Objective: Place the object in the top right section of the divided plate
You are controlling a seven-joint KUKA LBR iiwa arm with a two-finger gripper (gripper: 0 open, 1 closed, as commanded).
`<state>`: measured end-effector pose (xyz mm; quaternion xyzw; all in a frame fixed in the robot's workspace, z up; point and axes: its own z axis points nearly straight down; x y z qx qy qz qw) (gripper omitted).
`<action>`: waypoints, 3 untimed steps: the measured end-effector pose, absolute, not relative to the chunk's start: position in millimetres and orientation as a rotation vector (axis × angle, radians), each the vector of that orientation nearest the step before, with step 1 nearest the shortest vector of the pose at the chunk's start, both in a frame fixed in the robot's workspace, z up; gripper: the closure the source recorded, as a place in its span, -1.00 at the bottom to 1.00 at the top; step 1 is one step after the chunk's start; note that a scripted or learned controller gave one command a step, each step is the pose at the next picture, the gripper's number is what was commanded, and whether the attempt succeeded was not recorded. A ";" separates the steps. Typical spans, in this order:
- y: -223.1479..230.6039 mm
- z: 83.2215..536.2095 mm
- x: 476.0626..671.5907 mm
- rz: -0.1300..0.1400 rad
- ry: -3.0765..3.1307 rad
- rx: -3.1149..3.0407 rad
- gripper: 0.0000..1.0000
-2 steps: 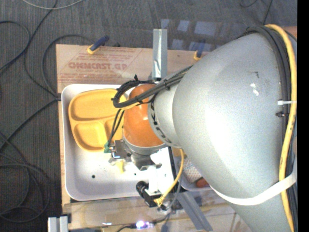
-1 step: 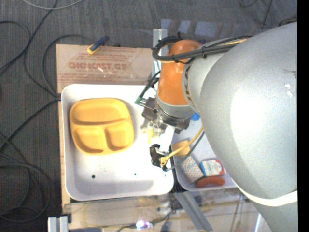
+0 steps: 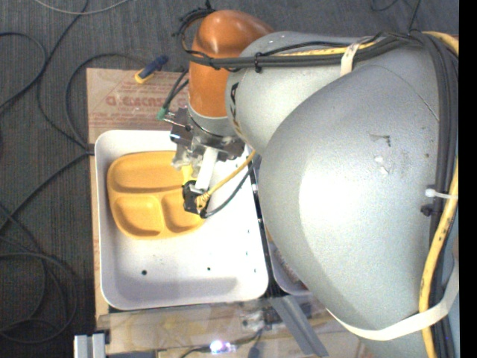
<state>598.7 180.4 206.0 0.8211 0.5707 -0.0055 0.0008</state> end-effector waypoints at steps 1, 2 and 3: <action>165.2 97.3 560.6 -0.004 1.520 2.751 1.00; 136.6 206.5 489.6 -0.017 1.784 2.588 1.00; 129.4 219.0 484.5 -0.015 1.587 2.713 1.00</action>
